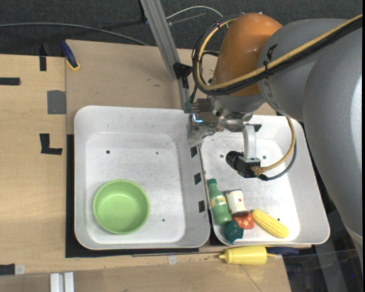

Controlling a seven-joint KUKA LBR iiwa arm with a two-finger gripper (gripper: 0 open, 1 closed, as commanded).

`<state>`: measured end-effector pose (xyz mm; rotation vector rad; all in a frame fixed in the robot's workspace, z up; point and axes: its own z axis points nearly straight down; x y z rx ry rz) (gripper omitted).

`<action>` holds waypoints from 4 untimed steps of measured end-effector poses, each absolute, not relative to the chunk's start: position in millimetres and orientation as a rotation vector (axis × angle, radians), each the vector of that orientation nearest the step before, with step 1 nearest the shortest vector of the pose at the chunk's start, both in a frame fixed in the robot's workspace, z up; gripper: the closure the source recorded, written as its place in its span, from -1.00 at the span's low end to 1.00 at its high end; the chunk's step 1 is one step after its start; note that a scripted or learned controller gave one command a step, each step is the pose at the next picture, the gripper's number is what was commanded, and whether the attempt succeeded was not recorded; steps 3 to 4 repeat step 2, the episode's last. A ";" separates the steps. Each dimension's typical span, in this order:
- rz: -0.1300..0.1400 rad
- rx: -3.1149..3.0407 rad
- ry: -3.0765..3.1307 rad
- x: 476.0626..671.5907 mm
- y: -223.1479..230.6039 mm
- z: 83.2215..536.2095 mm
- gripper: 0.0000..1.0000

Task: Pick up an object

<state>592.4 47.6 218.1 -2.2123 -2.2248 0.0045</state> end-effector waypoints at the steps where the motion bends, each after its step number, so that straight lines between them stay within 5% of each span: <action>1: 0.004 -2.212 -2.226 566.3 86.9 222.4 1.00; 2: 0.003 -2.218 -2.223 567.5 84.1 222.3 -1.00; 4: 0.003 -2.218 -2.223 567.5 84.1 222.3 -1.00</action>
